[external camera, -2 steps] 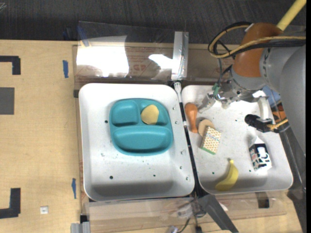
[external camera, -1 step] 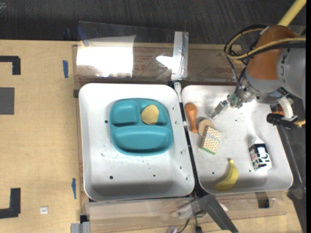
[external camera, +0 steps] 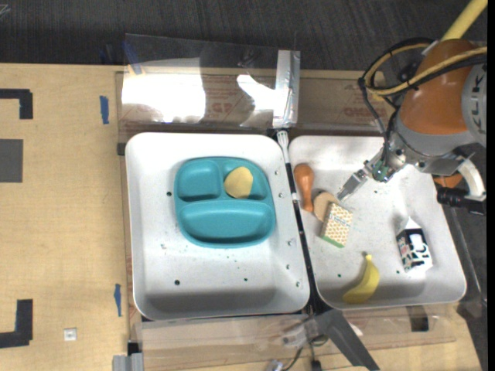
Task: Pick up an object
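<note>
Two white bins [external camera: 147, 207], looking like smooth moulded plastic, are showing a soft sheen with dark speckles. In the left bin, a teal divided plate [external camera: 224, 201] is appearing as matt plastic. Behind that plate, a clear glossy sheet [external camera: 201, 83] is reflecting light, edged with silvery tape [external camera: 286, 87]. Left of the plate, the bench top [external camera: 54, 222] is looking like matt pale board.
</note>
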Robot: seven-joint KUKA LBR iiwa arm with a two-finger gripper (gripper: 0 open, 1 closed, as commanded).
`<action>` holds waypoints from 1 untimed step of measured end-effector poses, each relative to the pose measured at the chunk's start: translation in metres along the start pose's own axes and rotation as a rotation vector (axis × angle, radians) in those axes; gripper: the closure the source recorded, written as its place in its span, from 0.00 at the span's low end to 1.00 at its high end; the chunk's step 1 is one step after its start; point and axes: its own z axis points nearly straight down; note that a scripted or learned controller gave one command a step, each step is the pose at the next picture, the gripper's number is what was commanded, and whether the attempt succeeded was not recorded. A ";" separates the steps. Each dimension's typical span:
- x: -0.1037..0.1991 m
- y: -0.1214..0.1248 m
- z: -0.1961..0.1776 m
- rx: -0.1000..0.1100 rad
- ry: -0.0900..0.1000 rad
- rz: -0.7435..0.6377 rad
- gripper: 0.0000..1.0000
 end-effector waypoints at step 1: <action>0.026 -0.036 0.057 -0.009 -0.010 -0.049 0.00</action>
